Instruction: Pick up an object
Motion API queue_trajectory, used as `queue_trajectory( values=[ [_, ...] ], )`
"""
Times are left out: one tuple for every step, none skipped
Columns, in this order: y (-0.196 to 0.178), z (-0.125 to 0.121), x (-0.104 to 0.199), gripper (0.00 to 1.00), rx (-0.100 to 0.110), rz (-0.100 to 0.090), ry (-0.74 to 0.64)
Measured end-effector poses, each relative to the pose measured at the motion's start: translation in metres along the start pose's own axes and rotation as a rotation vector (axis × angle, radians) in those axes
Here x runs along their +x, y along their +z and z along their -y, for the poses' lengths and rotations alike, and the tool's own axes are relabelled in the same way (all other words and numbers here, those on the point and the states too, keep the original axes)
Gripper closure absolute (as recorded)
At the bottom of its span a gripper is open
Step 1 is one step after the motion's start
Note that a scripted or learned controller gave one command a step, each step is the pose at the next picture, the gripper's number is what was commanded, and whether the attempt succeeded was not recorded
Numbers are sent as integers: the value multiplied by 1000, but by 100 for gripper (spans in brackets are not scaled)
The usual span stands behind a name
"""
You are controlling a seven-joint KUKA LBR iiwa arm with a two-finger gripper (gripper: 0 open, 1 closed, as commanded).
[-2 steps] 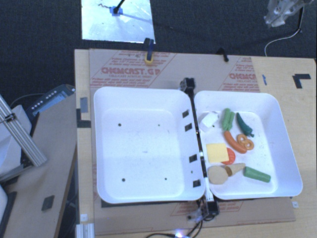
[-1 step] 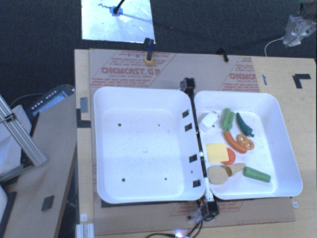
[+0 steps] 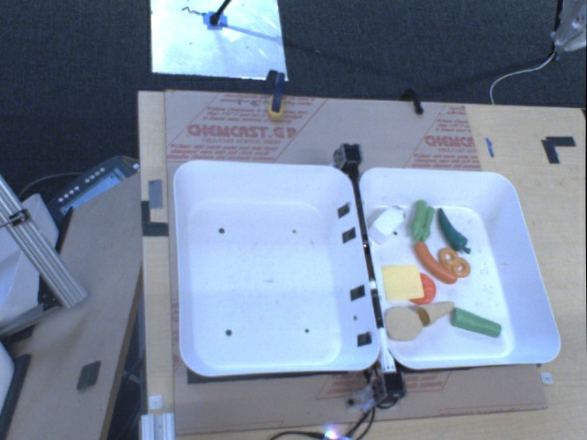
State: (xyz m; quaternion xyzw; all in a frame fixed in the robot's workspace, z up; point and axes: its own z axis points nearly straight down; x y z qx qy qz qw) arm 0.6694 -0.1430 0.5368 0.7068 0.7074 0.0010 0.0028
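Note:
The right bin [image 3: 523, 246] holds several small toy foods. A white block [image 3: 387, 223] lies at its upper left, beside an upright green piece [image 3: 421, 220] and a dark green pepper-like piece [image 3: 451, 231]. An orange sausage-like piece [image 3: 437, 263] with an orange ring [image 3: 453, 264] sits in the middle. A yellow square slice [image 3: 403, 282] overlaps a red round piece [image 3: 426, 289]. Below them lie a tan ice-cream-cone shape [image 3: 413, 321] and a green cylinder [image 3: 476, 323].
The left bin [image 3: 266, 264] adjoins the right one along a black clipped seam [image 3: 362, 255]. Both rest on a cardboard sheet [image 3: 303, 126] on the wooden bench. A shiny plate [image 3: 217, 26] lies on the dark floor behind. A metal frame [image 3: 37, 255] stands at the left.

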Motion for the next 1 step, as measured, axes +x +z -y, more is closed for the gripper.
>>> queue_trajectory(
  values=[
    [201, 3, 106, 100, 22, -7, -10]
  ],
)
